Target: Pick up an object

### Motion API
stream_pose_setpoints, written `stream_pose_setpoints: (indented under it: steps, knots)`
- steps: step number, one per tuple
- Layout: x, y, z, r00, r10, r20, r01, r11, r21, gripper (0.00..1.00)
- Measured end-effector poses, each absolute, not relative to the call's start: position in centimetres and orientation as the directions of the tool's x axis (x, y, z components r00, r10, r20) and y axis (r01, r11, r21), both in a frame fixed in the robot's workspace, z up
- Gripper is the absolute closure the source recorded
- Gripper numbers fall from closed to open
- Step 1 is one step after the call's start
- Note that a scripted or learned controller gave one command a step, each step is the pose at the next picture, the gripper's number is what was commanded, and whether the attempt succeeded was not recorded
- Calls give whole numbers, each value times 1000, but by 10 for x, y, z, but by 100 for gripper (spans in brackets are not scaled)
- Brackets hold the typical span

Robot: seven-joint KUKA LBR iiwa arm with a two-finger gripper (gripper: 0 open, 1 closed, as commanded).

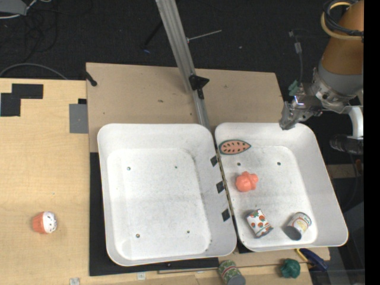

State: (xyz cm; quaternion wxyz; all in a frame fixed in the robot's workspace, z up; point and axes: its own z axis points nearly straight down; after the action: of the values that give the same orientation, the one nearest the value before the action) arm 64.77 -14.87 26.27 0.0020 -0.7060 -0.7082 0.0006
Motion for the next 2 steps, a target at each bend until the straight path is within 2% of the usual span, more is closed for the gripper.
stream_pose_setpoints:
  steps: [2]
  knots:
    - [640,-57,249,-3,1000,2,1000,3,-5,100]
